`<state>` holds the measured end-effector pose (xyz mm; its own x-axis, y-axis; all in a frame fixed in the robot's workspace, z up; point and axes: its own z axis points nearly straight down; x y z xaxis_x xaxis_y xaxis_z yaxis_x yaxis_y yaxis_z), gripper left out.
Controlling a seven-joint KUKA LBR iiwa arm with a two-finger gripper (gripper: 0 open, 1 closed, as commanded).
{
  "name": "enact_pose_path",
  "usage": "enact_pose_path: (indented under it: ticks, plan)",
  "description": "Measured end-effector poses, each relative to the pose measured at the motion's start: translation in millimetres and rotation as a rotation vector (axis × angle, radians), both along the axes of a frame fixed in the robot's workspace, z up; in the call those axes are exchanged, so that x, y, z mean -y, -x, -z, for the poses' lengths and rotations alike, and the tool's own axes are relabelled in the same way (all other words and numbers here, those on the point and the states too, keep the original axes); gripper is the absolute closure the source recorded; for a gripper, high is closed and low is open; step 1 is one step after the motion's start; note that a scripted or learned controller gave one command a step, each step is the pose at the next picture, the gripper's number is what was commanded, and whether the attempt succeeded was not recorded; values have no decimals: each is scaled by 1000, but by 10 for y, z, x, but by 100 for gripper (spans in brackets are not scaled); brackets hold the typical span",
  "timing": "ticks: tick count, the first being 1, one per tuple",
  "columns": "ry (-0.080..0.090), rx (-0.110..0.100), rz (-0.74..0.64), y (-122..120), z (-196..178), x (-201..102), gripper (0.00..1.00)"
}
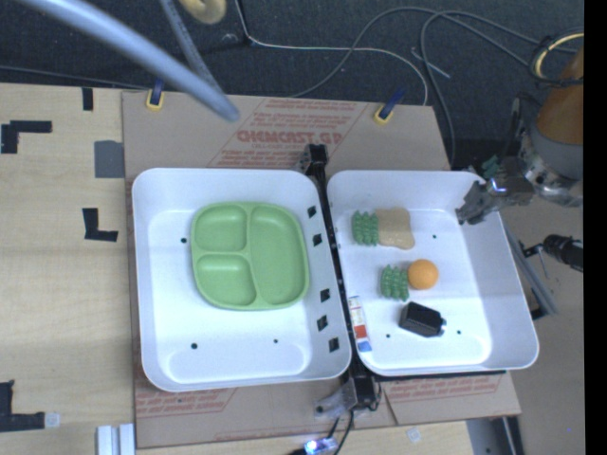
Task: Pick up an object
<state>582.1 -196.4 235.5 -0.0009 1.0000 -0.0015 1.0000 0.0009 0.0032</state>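
The right bin (493, 282) holds a tan block (395, 227) with a green ridged piece (365, 227) at its left side. Below them lie a second green ridged piece (395, 282) and an orange ball (423, 274) touching it. A black block (421, 319) sits near the front, and a thin red-and-white item (358, 322) lies along the bin's left wall. My gripper (474, 204) hangs at the right bin's far right rim, above and apart from all the objects, with nothing seen in it.
The left bin (161, 254) holds a green divided tray (250, 255). A black clip bar (327, 254) joins the two bins. Cables run across the dark cloth behind the bench. The arm's orange band (561, 112) stands at the right edge.
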Motion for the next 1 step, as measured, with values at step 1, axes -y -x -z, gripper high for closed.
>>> enact_pose_path:
  ticks: [1]
  plan:
    - [1, 1, -1, -10, -533, 0, 100]
